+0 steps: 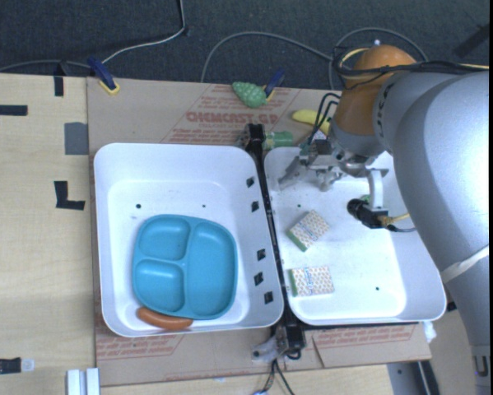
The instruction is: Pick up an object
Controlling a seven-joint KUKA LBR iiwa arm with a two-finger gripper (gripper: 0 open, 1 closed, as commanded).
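While the gripper (310,169) hangs over the far end of the right bin (411,299), nothing sits between its fingers, which look splayed apart w/ empty space under them, though the metal parts blur together there, so that's a cautious read. Nearest candidates are two small patterned packets: one tilted packet (309,229) just below the gripper, mid-bin, and a flatter packet (313,281) nearer the front wall, close to the divider.

To do this step well, I'd say: centre over the tilted packet, turn the wrist so the fingers straddle its short side, then come straight down till the tips reach the bin floor before closing. Both packets look thin and flat, so a shallow descent would prob. close on air. Keep clear of the divider wall.

The left bin (114,167) holds a blue sectioned plate (184,266) w/ an orange sausage-like piece (164,319) at its front edge, partly tucked under the rim; far from the arm, harder reach.

Hard to see: the big grey arm link covers the right bin's right side, so anything lying there is hidden. A dark cable/fitting near the wrist is too small to identify.
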